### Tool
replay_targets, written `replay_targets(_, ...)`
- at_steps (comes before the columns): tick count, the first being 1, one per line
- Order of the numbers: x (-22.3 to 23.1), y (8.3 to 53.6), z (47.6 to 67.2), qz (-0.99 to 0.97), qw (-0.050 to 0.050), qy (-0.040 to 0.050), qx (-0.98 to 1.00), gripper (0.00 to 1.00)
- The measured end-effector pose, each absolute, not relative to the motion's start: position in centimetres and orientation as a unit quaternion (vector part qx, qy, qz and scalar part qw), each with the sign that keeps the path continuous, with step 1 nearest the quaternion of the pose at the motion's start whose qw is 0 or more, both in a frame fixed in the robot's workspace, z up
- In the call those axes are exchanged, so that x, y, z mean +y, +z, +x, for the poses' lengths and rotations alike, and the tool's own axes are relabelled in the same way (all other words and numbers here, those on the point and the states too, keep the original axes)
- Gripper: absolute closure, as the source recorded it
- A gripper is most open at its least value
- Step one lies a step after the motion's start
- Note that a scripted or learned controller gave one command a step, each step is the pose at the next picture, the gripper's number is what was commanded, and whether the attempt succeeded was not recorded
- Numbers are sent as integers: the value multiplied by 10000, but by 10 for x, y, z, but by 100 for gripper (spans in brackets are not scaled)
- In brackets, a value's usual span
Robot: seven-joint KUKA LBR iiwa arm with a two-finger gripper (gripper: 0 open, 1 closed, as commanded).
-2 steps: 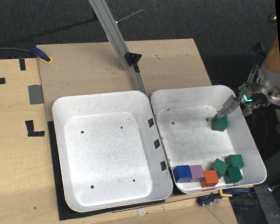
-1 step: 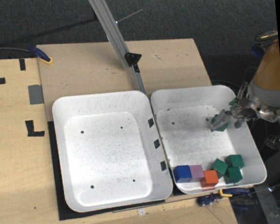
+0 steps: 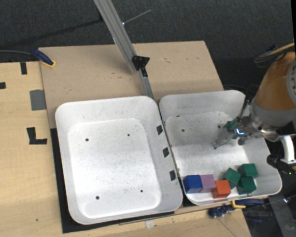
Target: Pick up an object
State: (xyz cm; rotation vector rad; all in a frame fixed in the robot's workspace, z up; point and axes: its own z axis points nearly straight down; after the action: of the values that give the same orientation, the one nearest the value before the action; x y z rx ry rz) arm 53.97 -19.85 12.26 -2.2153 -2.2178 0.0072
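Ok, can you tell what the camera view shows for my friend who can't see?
The robot's gripper hangs over the right bin, above its bare middle. Blue, purple, orange and green blocks sit along that bin's near edge.

You've got a metal pole point(image 3: 120, 32) slanting over the bench point(image 3: 97, 76), black tape marks point(image 3: 34, 135) left, blue-yellow clamp point(image 3: 43, 57) top-left.

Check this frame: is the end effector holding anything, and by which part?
Nothing is visibly held. The end effector sits over bare floor of the right bin, apart from the blocks along its near edge.
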Motion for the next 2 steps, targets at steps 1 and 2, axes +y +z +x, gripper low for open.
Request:
replay_targets(1, -198, 90, 539, -7066, 13, 14, -7076, 0)
replay_targets(2, -197, 101, 539, -7063, 19, 3, -7079, 100)
